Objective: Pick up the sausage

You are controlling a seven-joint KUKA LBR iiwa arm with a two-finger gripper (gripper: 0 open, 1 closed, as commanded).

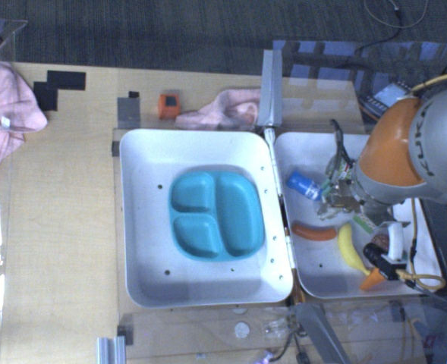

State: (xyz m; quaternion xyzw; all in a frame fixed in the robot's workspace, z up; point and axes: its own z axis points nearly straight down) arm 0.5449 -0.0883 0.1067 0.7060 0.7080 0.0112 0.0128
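While the claw (337, 196), its state unclear, hovers right of centre, the sausage (314, 233) below looks light, smooth, slippery; grip mid-length

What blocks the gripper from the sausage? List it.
Nothing visible. The sausage lies bare on the right bin floor, just below the gripper. The banana sits beside its right end, the blue bottle above.

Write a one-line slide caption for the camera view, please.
Gripper hovers over the right bin, just above the sausage lying beside a banana.
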